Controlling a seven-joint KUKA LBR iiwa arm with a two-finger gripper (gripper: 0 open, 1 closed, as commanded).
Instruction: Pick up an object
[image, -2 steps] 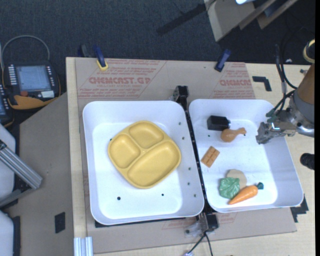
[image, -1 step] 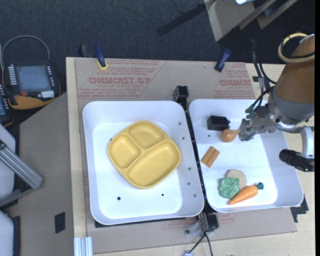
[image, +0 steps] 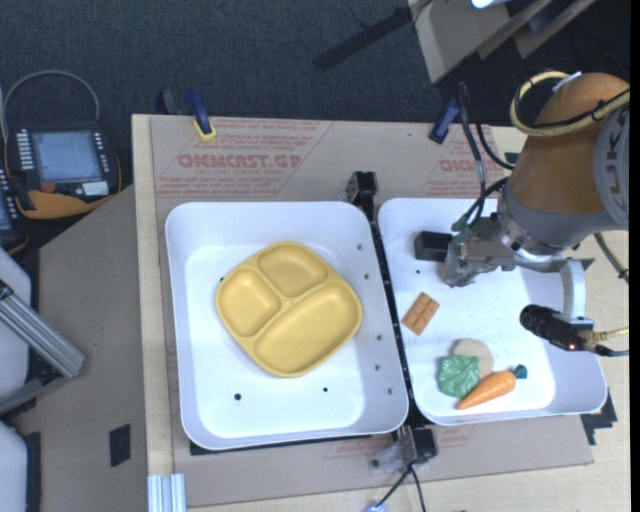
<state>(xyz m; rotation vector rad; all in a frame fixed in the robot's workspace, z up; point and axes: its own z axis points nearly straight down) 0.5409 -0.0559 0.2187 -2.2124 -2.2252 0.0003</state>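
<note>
My hand (image: 462, 268) hangs low over the back of the right bin (image: 440, 400); I cannot tell how it is set, and I see nothing in it. The cracker (image: 420, 313) lies nearest, toward the front and left, long axis slanting; carrot (image: 489, 389) and leaf (image: 458, 375) sit farther forward.

A yellow divided plate (image: 289, 307) is seen in a white bin (image: 190, 330). An orange carrot (image: 487, 389) (green-tipped), a green leaf (image: 458, 375) and a tan wafer (image: 420, 313) are seen too.
</note>
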